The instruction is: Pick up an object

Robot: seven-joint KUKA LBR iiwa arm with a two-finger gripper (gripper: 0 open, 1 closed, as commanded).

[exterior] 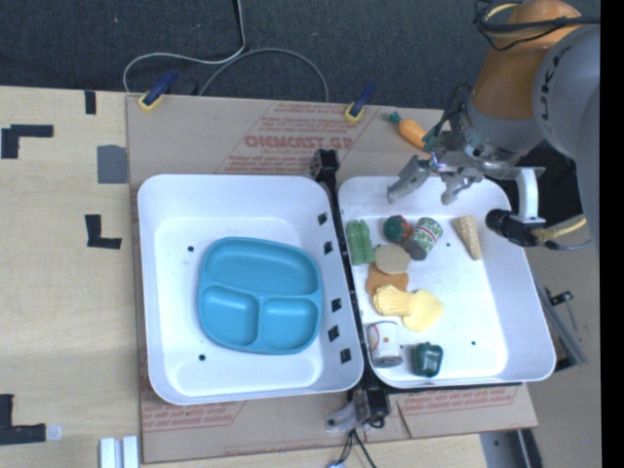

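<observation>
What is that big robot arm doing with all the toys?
The grey robot arm's two-finger gripper hangs open over the far end of the right white bin, holding nothing. Small toy foods lie below it, like a small green-labelled can and a yellow cone. The left white bin holds a blue divided plate.

1. Worktop [58, 291]: pale wood grain with black tape marks.
2. Cardboard sheet [283, 139]: brown, red print, held by two clamps [156, 93] at its far edge.
3. Floor [341, 18]: dark carpet crossed by a cable [234, 27].
</observation>
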